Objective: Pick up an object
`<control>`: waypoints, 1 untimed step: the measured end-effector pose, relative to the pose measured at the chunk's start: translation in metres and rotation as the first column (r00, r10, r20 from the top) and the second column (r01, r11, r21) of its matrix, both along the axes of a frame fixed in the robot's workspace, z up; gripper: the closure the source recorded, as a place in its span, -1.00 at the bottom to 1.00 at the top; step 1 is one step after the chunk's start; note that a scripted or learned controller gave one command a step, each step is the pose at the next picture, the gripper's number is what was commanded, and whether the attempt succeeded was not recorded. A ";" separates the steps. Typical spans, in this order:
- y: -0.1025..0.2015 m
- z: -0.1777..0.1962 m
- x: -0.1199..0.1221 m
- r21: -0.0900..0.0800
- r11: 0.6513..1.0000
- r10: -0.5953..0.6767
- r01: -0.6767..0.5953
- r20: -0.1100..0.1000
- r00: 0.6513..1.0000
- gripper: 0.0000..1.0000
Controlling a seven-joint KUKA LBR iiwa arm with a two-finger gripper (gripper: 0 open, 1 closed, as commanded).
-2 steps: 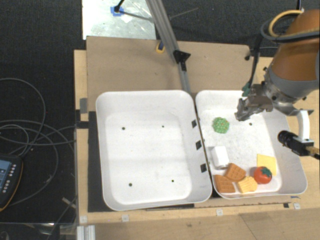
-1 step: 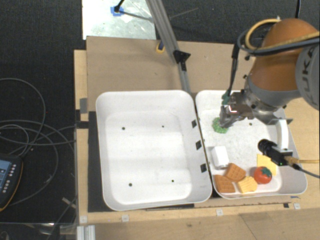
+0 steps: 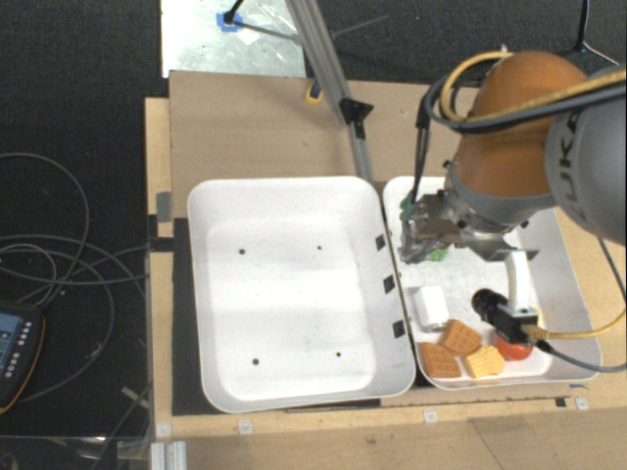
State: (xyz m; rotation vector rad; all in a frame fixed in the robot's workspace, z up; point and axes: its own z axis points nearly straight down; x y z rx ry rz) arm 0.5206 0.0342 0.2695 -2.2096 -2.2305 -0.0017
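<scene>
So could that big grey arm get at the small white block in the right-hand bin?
Probably yes: the small white block lies uncovered just below the gripper, nothing on top.

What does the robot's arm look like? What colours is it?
The arm is big, round and grey, with a shiny orange band above the wrist. Yellow and black cables loop over it. At its tip sits a small metal gripper, grey and dark.

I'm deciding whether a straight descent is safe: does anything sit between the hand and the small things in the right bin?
Nothing visible does. The hand hangs over the right bin, with the white block and waffle pieces lying uncovered nearer the bin's front.
</scene>
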 end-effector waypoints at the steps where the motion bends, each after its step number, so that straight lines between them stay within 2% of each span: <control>1: 0.051 -0.021 -0.010 0.000 1.000 0.001 -0.001 -0.001 1.000 1.00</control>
